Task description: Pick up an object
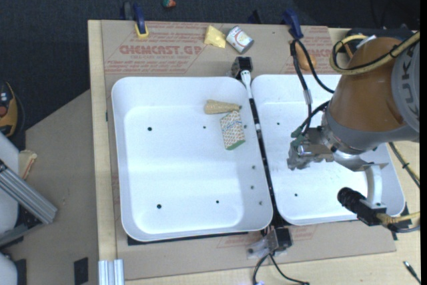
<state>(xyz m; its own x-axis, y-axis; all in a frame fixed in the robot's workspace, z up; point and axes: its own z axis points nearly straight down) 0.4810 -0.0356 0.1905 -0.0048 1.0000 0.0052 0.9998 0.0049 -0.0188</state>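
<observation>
Left bin (133, 163): white, shallow. Holds two items toward its upper right: a tan cone-like piece (221, 107) lying flat, and just below it, touching or nearly so, a patterned greenish-white packet (232, 129), close to the divider between the bins.

Right bin (300, 203): white, largely covered by the arm (370, 100). No loose item visible on its bare floor.

Gripper (298, 151): low over the right bin, left of its middle, near the divider. Metal wrist parts visible; finger spread impossible to tell at this angle, and nothing seen held.

Bench (167, 50): brown board behind the bins. Carries a yellow wedge (215, 37) and a small white box (239, 39) side by side, a black fitting at the top of the divider, blue clamps at the back edge. Small coloured ball (169, 2) on the dark floor beyond.

Task items: cone and packet, both in the left bin, well apart from the gripper.

Risks, as judged:
- Closing where the gripper now sits likely grasps nothing, no object being seen beneath it.
- Crossing to the left bin too low could strike the raised divider.
- Cone and packet lying together: a descent between them may push both aside or catch only an edge.
- Packet flat and thin: fingers may slide over it.
</observation>
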